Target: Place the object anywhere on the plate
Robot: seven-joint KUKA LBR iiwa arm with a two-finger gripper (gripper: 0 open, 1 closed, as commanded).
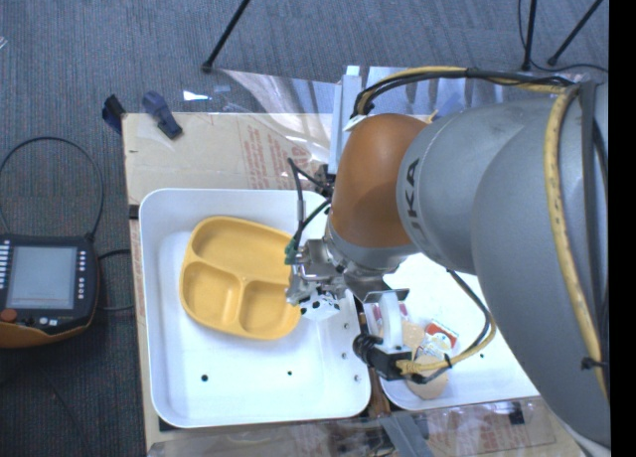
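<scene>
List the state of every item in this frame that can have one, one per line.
Yellow divided plate: lying flat in the left bin, compartments bare.
Claw: low beside the plate's right edge; whether it is open or shut is hidden.
Small packaged items: piled in the right bin, not on the plate.
Teach pendant: on the floor left of the bench, screen blank grey.

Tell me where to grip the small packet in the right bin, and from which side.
Take the packet across its narrower width, coming straight down from above. It seems to lie fairly flat in the right bin, with other small items crowding its left side, so a sideways approach looks blocked. Its exact shape is hard to make out.
</scene>
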